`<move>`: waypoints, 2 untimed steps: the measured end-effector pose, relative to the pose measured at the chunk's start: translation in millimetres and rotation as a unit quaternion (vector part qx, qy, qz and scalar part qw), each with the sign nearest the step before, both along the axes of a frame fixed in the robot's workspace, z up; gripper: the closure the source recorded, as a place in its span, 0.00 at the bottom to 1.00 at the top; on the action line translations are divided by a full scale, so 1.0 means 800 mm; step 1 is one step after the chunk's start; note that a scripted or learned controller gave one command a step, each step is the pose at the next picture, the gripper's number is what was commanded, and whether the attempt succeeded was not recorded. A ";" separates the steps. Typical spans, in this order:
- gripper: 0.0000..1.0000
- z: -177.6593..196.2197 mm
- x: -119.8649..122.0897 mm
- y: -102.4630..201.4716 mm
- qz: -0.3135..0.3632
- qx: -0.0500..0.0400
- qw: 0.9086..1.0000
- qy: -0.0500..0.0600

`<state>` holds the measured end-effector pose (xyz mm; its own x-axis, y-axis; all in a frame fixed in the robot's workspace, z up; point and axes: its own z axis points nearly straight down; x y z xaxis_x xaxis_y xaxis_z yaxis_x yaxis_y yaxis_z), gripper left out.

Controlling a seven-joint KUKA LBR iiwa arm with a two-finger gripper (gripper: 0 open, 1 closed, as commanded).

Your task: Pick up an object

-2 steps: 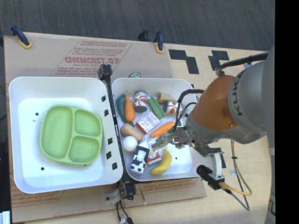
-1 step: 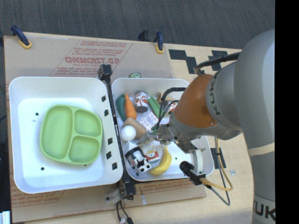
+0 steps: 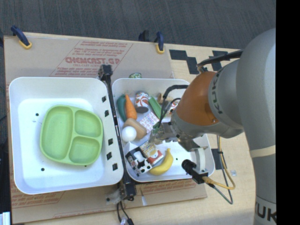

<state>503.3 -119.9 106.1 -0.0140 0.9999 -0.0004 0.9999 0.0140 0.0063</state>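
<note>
A robotics lab: my grey KUKA arm [image 3: 234, 102], orange-banded above the wrist, reaches over a test bench [image 3: 93, 55] covered in printed brown board held down by blue clamps [image 3: 21, 36]. Two shallow white bins sit side by side, the left bin [image 3: 18, 125] holding a green divided plate [image 3: 70, 135], the right bin [image 3: 187, 172] heaped with toy food, a plastic banana [image 3: 161, 165] and carrot [image 3: 130, 107] among it. Loose cables [image 3: 222, 184] trail off the bench; dark carpet [image 3: 140, 8] lies beyond.

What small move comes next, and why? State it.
Probably lower the gripper straight down and close. It hangs over the crowded middle of the right bin, above a small packet between the egg and banana, and nothing shows as gripped.
</note>
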 end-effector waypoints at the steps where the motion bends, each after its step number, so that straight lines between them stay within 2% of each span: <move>1: 1.00 0.142 -0.032 -0.010 -0.004 0.000 1.000 0.002; 2: 1.00 0.150 0.045 -0.058 -0.004 0.000 1.000 0.003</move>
